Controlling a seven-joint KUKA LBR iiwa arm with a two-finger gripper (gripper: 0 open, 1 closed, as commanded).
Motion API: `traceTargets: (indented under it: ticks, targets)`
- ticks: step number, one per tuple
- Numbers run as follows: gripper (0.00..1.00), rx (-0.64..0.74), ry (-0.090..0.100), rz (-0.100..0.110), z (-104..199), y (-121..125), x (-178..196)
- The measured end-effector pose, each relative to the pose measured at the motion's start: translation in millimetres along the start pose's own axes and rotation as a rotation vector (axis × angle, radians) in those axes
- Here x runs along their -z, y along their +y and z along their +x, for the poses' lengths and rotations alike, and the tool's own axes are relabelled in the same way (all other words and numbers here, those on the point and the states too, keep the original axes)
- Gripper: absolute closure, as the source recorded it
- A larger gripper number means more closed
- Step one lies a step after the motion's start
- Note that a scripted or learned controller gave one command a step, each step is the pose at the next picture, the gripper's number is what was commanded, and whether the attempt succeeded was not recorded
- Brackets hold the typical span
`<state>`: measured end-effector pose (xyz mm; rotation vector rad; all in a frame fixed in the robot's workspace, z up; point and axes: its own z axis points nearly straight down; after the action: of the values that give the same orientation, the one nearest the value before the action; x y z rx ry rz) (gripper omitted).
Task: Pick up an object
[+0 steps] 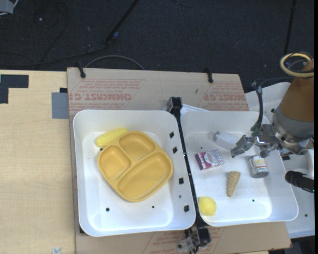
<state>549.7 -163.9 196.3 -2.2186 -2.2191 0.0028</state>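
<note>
Objects such as the small can (259, 166) lie ungrasped in the right bin (265, 211), beneath the gripper (253, 145), whose fingers are spread open and holding nothing.

Even overhead light; soft shadows; slight blur

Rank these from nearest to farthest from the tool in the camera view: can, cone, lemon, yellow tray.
Measured from the tool:
1. Can, just below it, right bin.
2. Cone, lower, right bin.
3. Lemon, right bin's near-left corner.
4. Yellow tray, left bin.
</note>
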Motion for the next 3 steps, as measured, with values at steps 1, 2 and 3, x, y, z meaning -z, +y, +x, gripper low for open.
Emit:
traceTargets:
  ticks: [1, 2, 3]
  targets:
    - [0.0, -0.001, 0.001, 0.005, -2.4, -10.9, -52.6]
    - [0.0, 0.0, 0.001, 0.003, -1.6, -11.9, -106.2]
    - [1.0, -0.003, 0.001, 0.002, -2.5, -11.7, -93.9]
